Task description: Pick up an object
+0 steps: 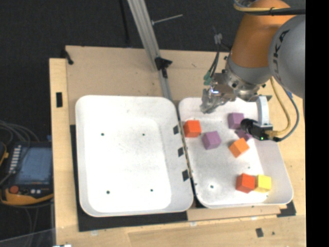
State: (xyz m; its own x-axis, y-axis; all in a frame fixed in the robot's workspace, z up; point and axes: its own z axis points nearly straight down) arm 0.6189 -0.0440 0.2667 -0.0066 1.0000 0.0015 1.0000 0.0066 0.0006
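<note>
Blocks (211,139) loosely scattered in right bin (272,161); pincer (209,105) at far rim, state unclear.

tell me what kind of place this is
Likely a robotics lab test bench: a KUKA arm reaches over two white bins, the right one holding coloured blocks, with a control pendant lying beside the bench.

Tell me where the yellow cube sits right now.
The yellow cube lies in the right bin, near its front right corner, touching a red-orange cube on its left.
</note>
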